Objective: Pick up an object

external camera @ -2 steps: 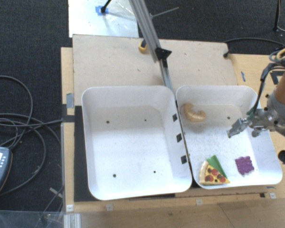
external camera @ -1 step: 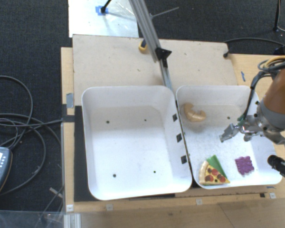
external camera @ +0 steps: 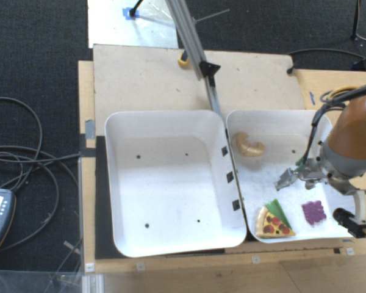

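The right bin holds three things. A tan croissant lies near its back left. A pizza slice with a green edge rests at the front, and a purple grape bunch sits to its right. My gripper hangs over the middle of this bin, above and between the pizza slice and the grapes, pointing left. Nothing shows between its fingers.
The left bin stands beside the right one, sharing a divider with black tabs. A slanted metal pole crosses the back of the bench. Cables lie on the floor at the left.
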